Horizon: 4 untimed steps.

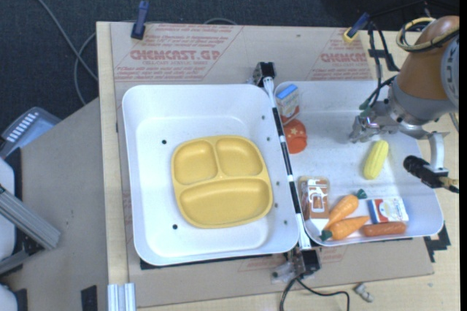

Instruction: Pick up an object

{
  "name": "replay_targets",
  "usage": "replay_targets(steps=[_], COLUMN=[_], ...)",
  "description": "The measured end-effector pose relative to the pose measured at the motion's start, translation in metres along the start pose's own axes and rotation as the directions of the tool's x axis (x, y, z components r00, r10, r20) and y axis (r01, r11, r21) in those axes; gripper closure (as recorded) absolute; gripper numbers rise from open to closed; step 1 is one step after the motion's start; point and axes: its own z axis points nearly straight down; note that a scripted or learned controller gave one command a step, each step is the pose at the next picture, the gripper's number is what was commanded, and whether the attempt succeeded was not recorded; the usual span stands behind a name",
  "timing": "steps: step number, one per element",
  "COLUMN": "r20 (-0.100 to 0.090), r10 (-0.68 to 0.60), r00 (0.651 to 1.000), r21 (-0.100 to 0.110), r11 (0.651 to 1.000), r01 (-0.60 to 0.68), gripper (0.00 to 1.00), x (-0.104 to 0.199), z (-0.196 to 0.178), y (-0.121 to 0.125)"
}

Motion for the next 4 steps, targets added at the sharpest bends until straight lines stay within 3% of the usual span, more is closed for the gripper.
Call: replay_targets(steps=[1, 2, 3, 4], r20=[-0.001, -0.015, -0.009, -0.007], r10=[0.0, -0.001, 0.003, 0.005], r00=[1.0, 1.0, 1.0, 1.0], r21=[0.0, 0.022, 0.023, 0.022], r11=[1.0, 1.0, 1.0, 1.0], r01=[0.0, 0.001, -0.003, -0.005], gripper=[0.0, 0.0, 0.0, 1.0], x=[0.0, -0.035, 0.01, 0.009], z=[0.0, 0.015, 0.015, 0.007], y=[0.0, -0.051, -0.107, -0.106])
